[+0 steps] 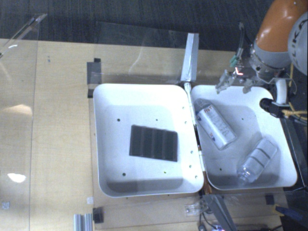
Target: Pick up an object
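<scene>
Task looks barely started, by my read: nothing lifted yet.

Gripper (pixel 236 83) sits at the far edge of the right bin (pixel 288 170), hanging off the grey arm with its orange band (pixel 279 20) coming in from the right. Two fingers look spread, tips apart, nothing between them. It's above the bin's far rim rather than down among the objects.

Candidates in the right bin:
- silver can (pixel 216 125), lying on its side, at the left of that bin, tilted diagonally, just beside the wall shared with the other bin.
- clear plastic bottle (pixel 256 160), also lying down, at the near-right of the bin, well apart from the gripper. Transparent, so edges are hard to read against the white.

Left bin (pixel 108 177) holds a dark ribbed rectangular pad (pixel 154 142), flat on the floor near the middle. What it is exactly, can't say.

Both bins rest on the wooden worktop (pixel 53 129), with a clear panel on the left.

Done: at most an approach to the right bin. Left: descend on a target, close, lift. The can is the closest object to the gripper, so likely the target, but that's a guess.
</scene>
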`<state>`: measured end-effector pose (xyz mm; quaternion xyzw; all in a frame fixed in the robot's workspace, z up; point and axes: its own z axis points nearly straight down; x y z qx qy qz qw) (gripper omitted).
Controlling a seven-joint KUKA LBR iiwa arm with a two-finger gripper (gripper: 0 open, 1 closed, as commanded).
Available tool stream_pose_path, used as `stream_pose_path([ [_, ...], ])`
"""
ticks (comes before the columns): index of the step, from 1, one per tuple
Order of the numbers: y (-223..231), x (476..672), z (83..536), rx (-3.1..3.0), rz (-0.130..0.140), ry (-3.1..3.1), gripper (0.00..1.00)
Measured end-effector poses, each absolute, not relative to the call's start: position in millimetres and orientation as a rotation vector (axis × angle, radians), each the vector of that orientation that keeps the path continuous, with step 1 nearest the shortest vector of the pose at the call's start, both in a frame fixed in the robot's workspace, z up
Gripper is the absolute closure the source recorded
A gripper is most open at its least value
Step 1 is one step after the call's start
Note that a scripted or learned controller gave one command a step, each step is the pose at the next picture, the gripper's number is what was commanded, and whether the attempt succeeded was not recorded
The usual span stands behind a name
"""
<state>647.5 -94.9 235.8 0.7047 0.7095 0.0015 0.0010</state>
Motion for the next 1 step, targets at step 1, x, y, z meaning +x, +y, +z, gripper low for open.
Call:
stream_pose_path([
  [1, -125.5, 668.8, 118.4, 2.022, 0.002, 2.404, 0.0],
])
